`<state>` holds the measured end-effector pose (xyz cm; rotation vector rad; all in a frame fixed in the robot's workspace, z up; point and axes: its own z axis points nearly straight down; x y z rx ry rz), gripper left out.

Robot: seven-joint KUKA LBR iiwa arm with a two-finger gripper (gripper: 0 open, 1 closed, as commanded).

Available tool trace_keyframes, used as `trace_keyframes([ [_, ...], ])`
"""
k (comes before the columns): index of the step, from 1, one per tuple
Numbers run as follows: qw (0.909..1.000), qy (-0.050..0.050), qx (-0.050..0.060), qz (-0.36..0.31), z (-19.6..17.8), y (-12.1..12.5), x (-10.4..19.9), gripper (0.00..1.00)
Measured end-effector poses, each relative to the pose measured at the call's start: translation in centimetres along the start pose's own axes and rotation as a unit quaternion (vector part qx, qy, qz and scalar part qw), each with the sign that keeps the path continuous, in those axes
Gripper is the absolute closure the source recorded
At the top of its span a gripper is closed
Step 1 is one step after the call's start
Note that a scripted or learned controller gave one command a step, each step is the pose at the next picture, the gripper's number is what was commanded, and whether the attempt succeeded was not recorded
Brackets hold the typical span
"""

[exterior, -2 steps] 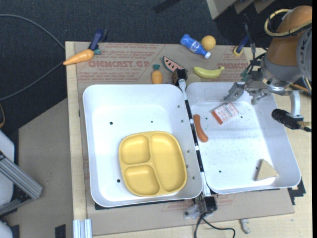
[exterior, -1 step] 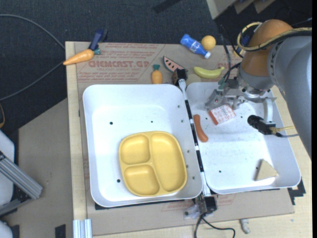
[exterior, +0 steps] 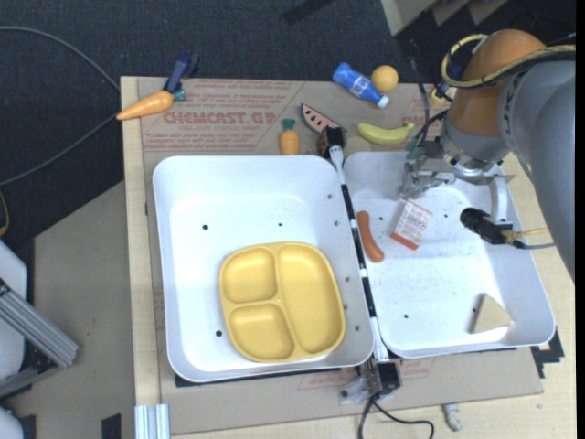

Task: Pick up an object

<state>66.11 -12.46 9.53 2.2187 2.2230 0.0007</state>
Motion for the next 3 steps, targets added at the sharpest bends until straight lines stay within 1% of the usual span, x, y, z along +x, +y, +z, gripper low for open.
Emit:
trace_keyframes([
  [1,1.0,0.0,0.0,0.0,0.0,0.0,0.0,0.0],
  [2,1.0,0.0,0.002,0.001,1.1,-3.4,-0.2,0.0],
  [3,1.0,0.0,0.0,0.001,0.1,-3.3,-0.2,1.0],
])
